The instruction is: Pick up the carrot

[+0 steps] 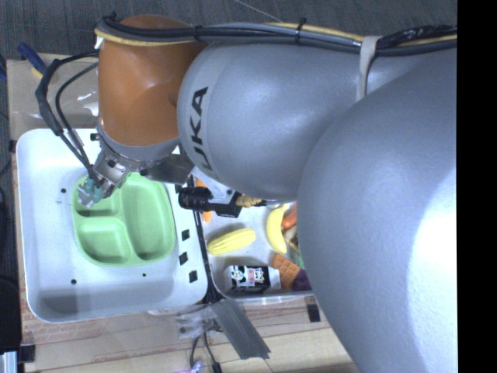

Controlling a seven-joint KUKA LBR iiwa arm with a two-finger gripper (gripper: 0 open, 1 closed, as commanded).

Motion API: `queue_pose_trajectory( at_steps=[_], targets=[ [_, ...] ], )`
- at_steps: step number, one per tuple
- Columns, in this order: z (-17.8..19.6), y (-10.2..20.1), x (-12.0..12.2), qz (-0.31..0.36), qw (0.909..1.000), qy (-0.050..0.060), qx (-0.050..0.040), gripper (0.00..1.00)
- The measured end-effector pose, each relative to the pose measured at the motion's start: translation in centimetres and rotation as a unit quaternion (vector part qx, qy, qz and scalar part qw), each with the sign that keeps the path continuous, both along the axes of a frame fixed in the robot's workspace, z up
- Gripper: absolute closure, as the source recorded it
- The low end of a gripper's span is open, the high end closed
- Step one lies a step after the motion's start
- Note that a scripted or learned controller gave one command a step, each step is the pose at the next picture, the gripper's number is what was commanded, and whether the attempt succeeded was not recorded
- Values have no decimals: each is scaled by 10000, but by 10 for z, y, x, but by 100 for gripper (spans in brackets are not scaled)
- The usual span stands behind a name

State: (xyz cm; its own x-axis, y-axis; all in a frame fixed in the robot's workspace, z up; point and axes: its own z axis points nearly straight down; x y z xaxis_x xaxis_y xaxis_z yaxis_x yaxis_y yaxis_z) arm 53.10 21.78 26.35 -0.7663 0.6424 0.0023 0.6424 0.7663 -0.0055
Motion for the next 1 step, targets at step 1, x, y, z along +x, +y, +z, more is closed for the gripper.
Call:
queue_pose_trajectory(
  at_steps=[1],
  targets=[
    [129,-2,59,-589,9982,-72,26,100]
  ],
)
